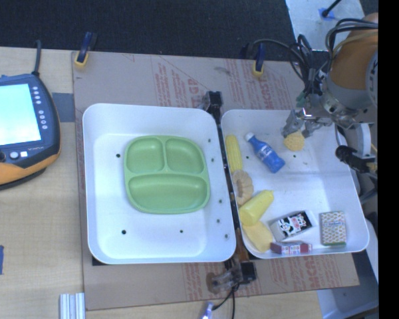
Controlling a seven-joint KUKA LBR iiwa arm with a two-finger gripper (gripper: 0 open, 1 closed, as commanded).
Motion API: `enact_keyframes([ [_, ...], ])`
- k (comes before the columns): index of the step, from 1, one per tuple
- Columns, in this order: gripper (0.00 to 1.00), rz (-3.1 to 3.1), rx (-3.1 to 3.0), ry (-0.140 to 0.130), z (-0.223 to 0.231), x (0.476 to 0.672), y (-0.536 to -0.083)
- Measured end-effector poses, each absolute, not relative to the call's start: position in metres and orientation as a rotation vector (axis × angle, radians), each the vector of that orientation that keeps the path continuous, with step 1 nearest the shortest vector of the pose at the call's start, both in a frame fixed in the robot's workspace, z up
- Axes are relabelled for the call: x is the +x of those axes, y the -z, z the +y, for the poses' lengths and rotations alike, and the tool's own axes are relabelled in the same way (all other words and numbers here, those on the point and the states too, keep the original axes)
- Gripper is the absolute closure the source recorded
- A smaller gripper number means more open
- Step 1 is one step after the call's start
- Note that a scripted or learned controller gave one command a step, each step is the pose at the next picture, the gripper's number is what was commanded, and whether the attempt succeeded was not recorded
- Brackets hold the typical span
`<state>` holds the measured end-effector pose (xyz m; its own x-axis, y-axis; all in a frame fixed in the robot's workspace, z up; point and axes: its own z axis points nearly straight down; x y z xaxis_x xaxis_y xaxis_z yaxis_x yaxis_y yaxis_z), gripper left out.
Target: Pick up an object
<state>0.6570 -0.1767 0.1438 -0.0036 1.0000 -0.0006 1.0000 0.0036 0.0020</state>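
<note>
My gripper (299,126) hangs over the far right part of the right bin (349,188), its fingers closed on a small yellow piece (294,141) that shows between and just below them, above the bin floor. My grey arm, with its orange band (352,62), reaches in from the right, cables looping over the wrist.

Just left of the piece a blue bottle (265,153) lies tilted. Along the bin's left wall lie a corn cob (233,153), a tan round item (243,185) and two yellow blocks (255,207). Near the front edge sit a black-and-white carton (292,224), a small red-and-white bar (290,248) and a patterned box (333,228).

The left bin (100,178) holds a green divided plate (165,174). On the bench at far left rests a pendant (16,128) with a lit screen.
</note>
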Motion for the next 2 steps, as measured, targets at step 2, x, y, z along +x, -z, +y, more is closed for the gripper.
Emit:
enact_keyframes([
  [2,1.0,2.23,2.215,0.006,-0.005,0.611,-0.21],
])
